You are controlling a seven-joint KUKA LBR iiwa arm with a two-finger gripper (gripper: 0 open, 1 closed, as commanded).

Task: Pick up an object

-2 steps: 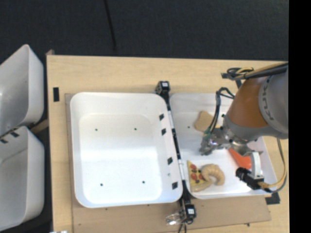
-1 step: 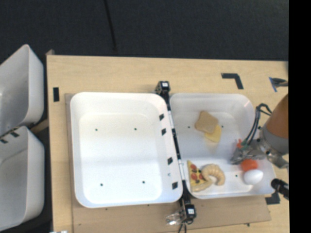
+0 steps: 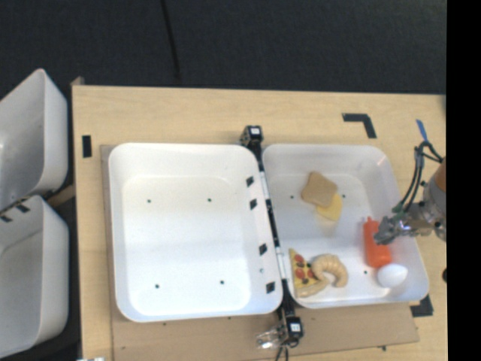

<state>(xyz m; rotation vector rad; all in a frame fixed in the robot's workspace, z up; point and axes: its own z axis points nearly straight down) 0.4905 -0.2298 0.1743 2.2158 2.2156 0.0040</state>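
The gripper hangs at the right bin's right wall, just above the orange block, probably lined up to take it; whether it is clenched or released cannot be told. A white egg touches the block's near end and could crowd the grasp. Farther left of the block lie a croissant, pizza slice and bread.

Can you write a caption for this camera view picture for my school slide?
Robot hand reaches into the right bin beside an orange block, near a white egg, croissant, pizza slice and bread.
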